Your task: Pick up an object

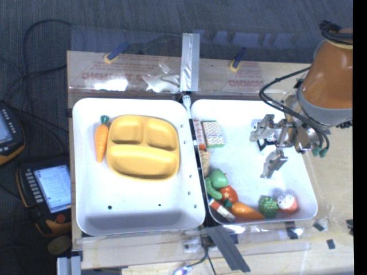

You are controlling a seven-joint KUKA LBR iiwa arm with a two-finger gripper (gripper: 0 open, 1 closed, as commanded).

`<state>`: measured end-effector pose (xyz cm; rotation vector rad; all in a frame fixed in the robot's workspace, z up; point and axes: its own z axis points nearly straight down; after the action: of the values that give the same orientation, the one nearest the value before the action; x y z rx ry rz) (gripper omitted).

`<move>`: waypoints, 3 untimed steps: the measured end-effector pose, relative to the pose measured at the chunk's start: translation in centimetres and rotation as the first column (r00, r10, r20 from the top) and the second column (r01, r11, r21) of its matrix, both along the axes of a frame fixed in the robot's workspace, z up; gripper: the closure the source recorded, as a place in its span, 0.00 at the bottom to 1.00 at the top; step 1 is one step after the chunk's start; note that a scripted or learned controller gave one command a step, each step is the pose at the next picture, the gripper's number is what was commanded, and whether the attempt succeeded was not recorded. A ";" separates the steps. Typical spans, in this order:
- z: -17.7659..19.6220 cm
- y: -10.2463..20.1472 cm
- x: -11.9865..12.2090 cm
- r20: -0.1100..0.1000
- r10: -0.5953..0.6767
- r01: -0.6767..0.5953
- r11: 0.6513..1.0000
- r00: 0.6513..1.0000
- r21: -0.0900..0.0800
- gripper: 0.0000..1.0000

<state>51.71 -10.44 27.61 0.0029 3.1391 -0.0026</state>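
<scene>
The gripper (pixel 273 149) hangs with its jaws apart and nothing between them, so it looks like the approach step, with the toy broccoli (pixel 268 205) just below them calling for a descent.

Left bin (pixel 86 211): yellow tray (pixel 143 146), carrot (pixel 101 139) beside it.
Right bin (pixel 307 179): toy food along the near edge.
Gripper (pixel 268 148): over the right bin, holding nothing.

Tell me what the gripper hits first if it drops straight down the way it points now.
Most likely bare floor of the right white bin. The gripper hangs over an open patch, with the green broccoli-like toy and round red-and-white toy nearer the bin's front edge. Depth is hard to judge from this slant.
</scene>
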 end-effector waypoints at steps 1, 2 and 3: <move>-18.6 -6.5 6.6 0.012 -0.052 0.052 0.999 0.999 -0.004 0.00; -18.5 -12.3 -3.0 0.010 -0.021 0.021 1.000 1.000 -0.006 0.00; -17.5 -12.1 -2.7 0.014 -0.018 0.018 1.000 1.000 -0.009 1.00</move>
<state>49.00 -22.58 10.15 0.0316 3.1249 -0.0166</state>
